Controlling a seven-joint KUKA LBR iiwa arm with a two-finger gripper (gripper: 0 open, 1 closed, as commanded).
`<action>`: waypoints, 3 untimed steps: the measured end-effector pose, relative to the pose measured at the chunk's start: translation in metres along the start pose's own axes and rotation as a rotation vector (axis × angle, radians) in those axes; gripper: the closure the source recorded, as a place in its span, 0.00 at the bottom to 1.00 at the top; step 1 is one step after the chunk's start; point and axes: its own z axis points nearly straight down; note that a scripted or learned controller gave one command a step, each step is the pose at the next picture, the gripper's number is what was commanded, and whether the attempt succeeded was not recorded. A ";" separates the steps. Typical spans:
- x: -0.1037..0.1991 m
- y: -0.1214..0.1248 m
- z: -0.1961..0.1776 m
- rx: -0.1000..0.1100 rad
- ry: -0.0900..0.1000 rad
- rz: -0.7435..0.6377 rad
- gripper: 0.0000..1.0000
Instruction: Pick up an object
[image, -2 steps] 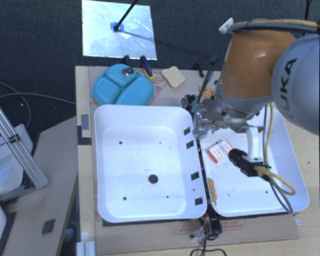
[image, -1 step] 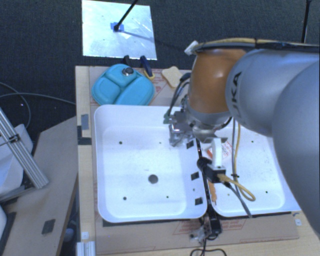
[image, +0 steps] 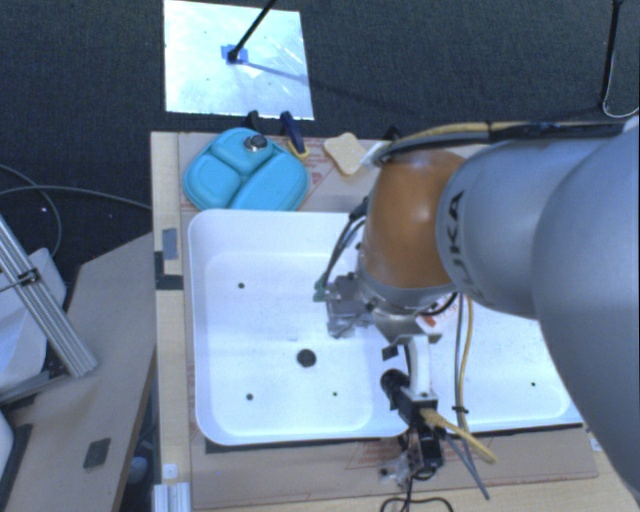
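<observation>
My arm reaches in from the right, and its orange band (image: 405, 225) hangs over the seam between the two white bins. Below the band, the gripper (image: 342, 312) points down over the right part of the left bin (image: 225, 300); the wrist hides most of it. A small round black object (image: 306, 357) lies on the left bin's floor, a short way below and left of the gripper. A few tiny dark specks dot the same floor. I see nothing held at the gripper.
Behind the left bin sit a blue moulded tray (image: 246, 172), a blue clamp (image: 293, 131) and a tan sponge-like piece (image: 345, 152). A shiny sheet (image: 235, 60) lies further back. Yellow and black cables (image: 430, 420) dangle near the front edge. The arm covers most of the right bin (image: 510, 385).
</observation>
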 end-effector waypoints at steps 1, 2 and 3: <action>0.015 0.046 -0.210 -0.026 0.005 -0.001 1.00; 0.080 0.056 -0.160 -0.005 0.001 -0.004 1.00; 0.080 -0.023 -0.122 0.001 -0.001 -0.002 1.00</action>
